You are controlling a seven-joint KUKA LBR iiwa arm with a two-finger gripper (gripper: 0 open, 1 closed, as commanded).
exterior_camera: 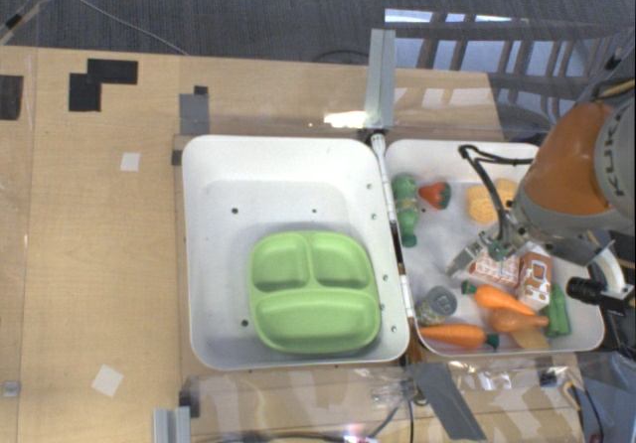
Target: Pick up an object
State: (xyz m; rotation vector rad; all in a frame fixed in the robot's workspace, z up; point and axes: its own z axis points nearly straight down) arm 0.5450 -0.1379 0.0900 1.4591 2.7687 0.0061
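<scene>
In the right bin [581, 337], the gripper [484, 257] hangs over two carrots [502, 300] and one carton [535, 277]; left bin [209, 232] holds one plate [313, 292].

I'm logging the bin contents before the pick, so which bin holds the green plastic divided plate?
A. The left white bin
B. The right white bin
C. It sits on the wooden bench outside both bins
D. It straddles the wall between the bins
A: the green plastic divided plate lies flat inside the left white bin, its edge short of the dividing wall, while the toy foods sit in the right white bin.
</scene>
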